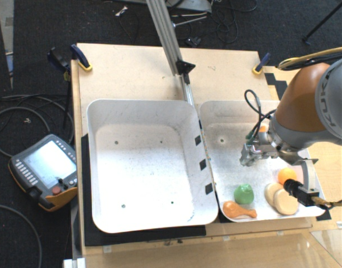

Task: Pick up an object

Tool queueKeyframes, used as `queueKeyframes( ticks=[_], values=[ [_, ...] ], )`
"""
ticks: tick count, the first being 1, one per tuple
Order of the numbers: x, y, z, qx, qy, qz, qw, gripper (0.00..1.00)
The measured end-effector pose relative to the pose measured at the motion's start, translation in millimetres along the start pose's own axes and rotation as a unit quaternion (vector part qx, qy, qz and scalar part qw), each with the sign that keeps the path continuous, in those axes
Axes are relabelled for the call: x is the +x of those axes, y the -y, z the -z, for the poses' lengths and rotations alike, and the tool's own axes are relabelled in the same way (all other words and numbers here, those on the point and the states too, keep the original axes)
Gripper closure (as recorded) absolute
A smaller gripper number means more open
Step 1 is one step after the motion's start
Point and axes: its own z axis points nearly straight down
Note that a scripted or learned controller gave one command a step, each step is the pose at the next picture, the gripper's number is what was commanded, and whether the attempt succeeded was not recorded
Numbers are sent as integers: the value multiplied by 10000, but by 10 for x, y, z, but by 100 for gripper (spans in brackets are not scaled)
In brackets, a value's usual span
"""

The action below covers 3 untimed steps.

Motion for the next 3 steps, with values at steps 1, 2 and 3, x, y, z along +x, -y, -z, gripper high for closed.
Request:
queueKeyframes(
  ticks=[1,2,3],
  values=[
    [-1,-21,528,-1,1,5,10000,100],
    [540,-86,626,19,-13,32,10000,100],
    [1132,-251,552,27,-16,31,10000,100]
  ],
)
